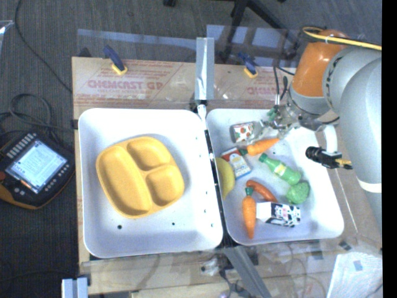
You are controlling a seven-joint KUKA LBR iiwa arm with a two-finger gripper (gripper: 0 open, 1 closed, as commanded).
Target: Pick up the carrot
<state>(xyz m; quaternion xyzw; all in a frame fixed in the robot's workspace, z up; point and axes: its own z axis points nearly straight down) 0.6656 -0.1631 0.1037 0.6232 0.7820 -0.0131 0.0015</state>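
Two orange carrots lie in the right bin (322,228). One carrot (263,145) lies slantwise near the bin's back, just right of a small can (242,131). The other carrot (249,213) points toward the front edge, its green top toward the back. My gripper (277,119) hangs low over the back of the right bin, just above and slightly right of the rear carrot, under the orange wrist band (315,72). Nothing is visibly held by it.
The right bin also holds a green bottle (280,169), a red pepper (261,190), a cow-print carton (278,214), a small red carton (237,162), a yellow fruit (226,175) and a green lump (298,192). A yellow divided plate (141,174) sits in the left bin (99,234).
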